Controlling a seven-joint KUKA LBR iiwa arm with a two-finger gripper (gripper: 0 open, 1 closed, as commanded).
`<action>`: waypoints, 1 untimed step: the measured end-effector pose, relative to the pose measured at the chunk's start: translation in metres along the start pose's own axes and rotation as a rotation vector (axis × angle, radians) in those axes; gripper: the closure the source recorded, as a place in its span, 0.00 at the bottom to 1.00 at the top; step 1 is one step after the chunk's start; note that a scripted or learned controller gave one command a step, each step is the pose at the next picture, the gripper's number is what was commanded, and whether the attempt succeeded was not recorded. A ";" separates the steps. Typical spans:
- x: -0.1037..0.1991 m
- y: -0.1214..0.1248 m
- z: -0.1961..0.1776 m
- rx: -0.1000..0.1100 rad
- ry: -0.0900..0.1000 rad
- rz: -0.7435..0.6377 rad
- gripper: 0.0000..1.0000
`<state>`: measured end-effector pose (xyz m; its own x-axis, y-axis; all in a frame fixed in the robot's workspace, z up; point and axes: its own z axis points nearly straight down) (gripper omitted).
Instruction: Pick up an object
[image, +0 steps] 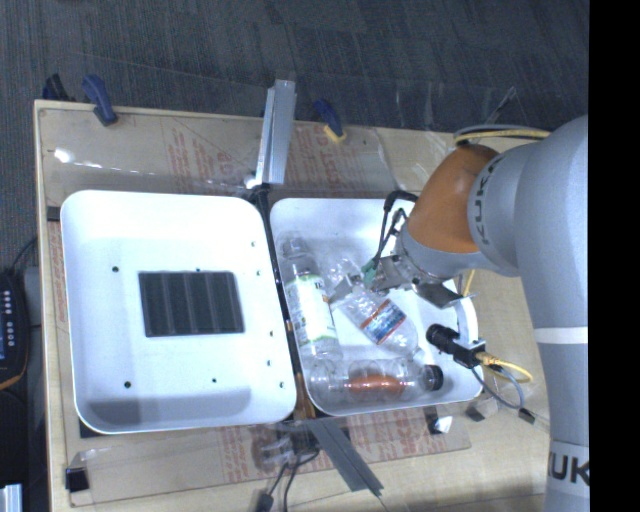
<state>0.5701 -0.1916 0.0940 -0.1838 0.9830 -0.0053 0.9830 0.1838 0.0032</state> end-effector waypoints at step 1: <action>-0.001 0.002 -0.012 -0.004 -0.002 -0.004 1.00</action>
<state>0.5720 -0.1918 0.1058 -0.1881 0.9821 -0.0070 0.9821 0.1881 0.0072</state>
